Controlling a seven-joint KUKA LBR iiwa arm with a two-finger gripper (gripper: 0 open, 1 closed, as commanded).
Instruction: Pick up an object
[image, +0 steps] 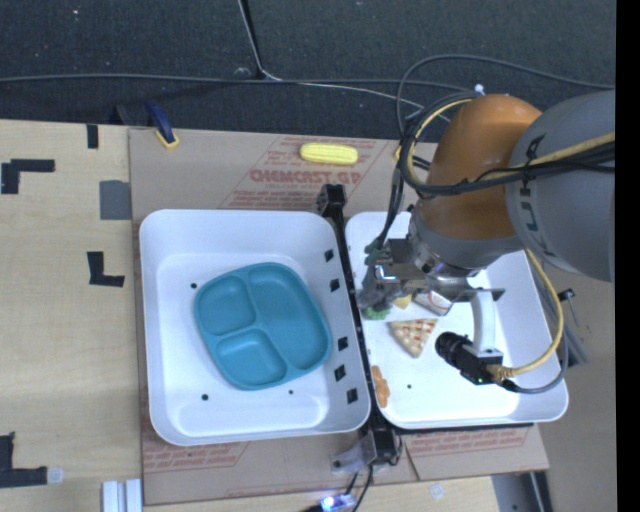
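The gripper (383, 288) is down in the right bin (520, 400), at its left side among small items, with a pizza slice (412, 334) just beside it (a likely target). Whether the fingers are clenched I cannot tell; nothing looks lifted yet, so the pick remains.

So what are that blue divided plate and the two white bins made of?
The blue plate looks like moulded plastic: even colour, soft sheen, rounded compartment ridges. The left bin and right bin also look like plastic, smooth and slightly glossy with rounded corners, though coated metal can't be ruled out from here.
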